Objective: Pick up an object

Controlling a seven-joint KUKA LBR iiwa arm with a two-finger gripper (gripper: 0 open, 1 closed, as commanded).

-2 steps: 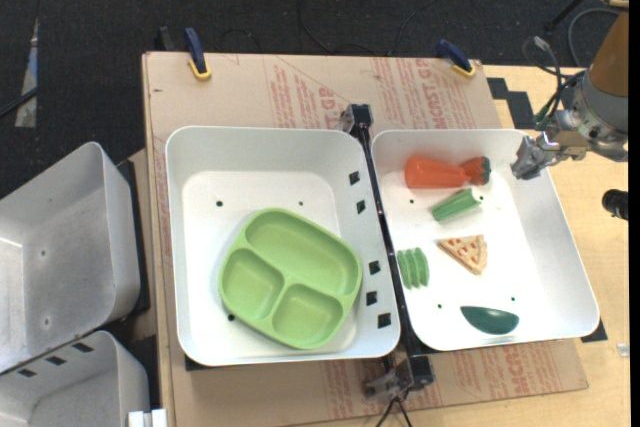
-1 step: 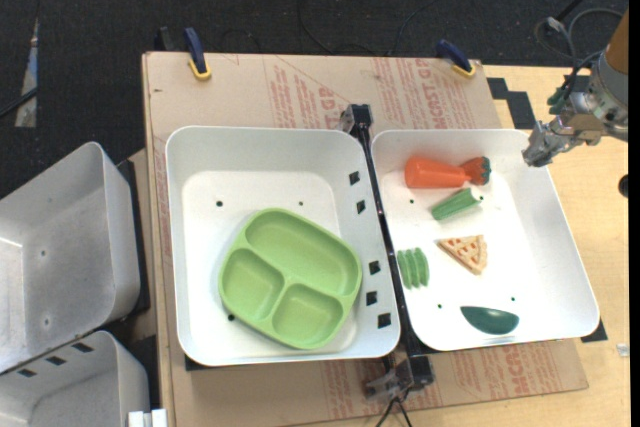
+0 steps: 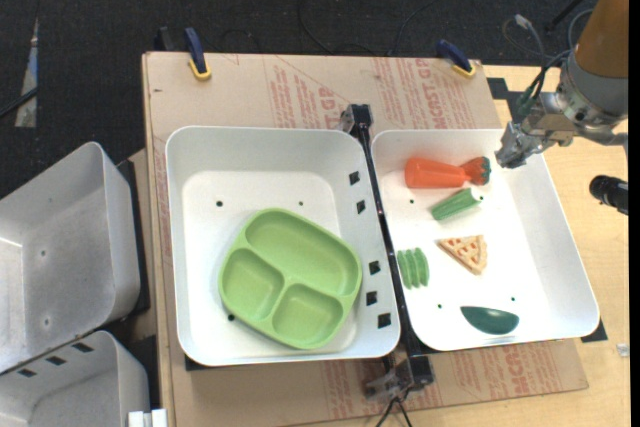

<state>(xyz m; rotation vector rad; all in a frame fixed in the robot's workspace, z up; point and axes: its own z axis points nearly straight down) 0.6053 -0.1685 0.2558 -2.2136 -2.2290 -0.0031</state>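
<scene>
- Your arm [image 3: 600, 65] is reaching in from the right, grey with its orange band up by the top right corner, and its gripper [image 3: 512, 153] is hanging over the upper right edge of the right bin [image 3: 570, 255].
- You cannot tell from this angle whether the pincer is apart or together; it is small and dark against the bin's rim, and nothing is showing between its tips.
- The nearest thing to it is the toy carrot [image 3: 445, 173], lying on its side in the upper part of the right bin with its green end pointing towards the gripper, just beside it; whether they are touching is too fine to make out.
- Just below the carrot, a small green pickle-like piece [image 3: 455, 205] is lying at a slant.
- Below that, a pizza slice [image 3: 466, 252] is sitting near the middle of the bin, with a ridged green piece [image 3: 413, 266] to its left, close to the bin's left wall.
- A dark teal leaf-shaped piece [image 3: 490, 319] is resting near the bin's front edge, well apart from the gripper.
- In the left bin [image 3: 200, 155], a light green divided plate [image 3: 289, 277] is lying flat, taking up the lower middle.
- Both bins are sitting side by side on a brown board [image 3: 300, 85], held at its far edge by two clamps [image 3: 197, 55].
</scene>
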